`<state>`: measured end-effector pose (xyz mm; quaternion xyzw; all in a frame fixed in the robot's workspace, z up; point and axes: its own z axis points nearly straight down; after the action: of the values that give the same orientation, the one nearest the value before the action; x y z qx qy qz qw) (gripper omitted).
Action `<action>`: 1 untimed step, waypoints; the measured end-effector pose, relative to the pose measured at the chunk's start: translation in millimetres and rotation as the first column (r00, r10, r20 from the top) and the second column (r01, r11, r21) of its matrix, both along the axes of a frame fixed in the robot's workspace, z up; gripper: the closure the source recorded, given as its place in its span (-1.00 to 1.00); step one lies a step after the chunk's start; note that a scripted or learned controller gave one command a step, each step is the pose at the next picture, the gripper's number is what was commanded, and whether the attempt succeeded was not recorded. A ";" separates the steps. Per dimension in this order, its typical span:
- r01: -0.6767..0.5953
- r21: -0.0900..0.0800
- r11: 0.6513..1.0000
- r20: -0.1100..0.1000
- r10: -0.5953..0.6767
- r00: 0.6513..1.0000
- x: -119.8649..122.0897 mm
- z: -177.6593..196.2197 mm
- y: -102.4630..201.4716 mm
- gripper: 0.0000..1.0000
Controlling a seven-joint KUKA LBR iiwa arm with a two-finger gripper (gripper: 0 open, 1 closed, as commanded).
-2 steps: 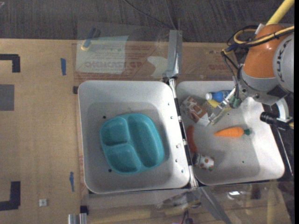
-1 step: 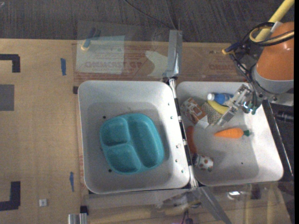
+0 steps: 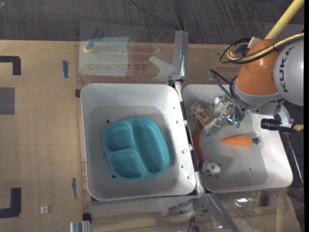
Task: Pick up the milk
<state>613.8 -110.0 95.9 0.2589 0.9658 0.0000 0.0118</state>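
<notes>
The milk [image 3: 199, 112], a small white and brown carton, lies tilted in the upper left part of the right bin [image 3: 270, 178]. My gripper [image 3: 218, 120] hangs low over that bin, right against the carton's right side. The grey wrist with its orange band [image 3: 256, 74] rises above and to the right of it. The contact between gripper and carton is hidden by the gripper's own body.
An orange carrot [image 3: 237, 140] lies just right of the gripper. A small round container [image 3: 210, 168] sits at the bin's lower left and a red item [image 3: 197, 145] lies along the left wall. The left bin [image 3: 91, 105] holds a teal divided plate [image 3: 136, 148].
</notes>
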 end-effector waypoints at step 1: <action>0.004 0.001 1.000 0.013 -0.004 1.000 3.5 14.6 -1.3 1.00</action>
<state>617.2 -111.3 110.5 0.2609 0.9652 0.0021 0.0178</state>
